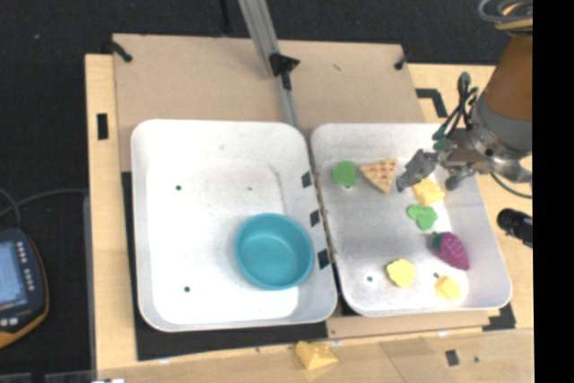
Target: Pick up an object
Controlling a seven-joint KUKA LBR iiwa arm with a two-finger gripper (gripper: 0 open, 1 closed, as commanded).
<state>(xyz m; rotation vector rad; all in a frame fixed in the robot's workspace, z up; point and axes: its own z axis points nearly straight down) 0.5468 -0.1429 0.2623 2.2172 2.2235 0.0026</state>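
My gripper (437, 172) hangs over the upper right part of the right bin (359, 229), with its fingers spread open and nothing between them. Just below it lies a yellow toy (430, 192). A pizza slice toy (380, 174) lies to the gripper's left, and a green round toy (344, 174) beyond that. Below are a small green toy (421, 215), purple grapes (451, 249), a yellow toy (401, 273) and a small yellow-orange toy (447, 287).
The left bin (179, 166) holds a blue bowl (273, 250). A metal pole (256, 4) slants from the top down to the gap between the bins. A yellow wedge (316, 355) lies on the bench below the bins.
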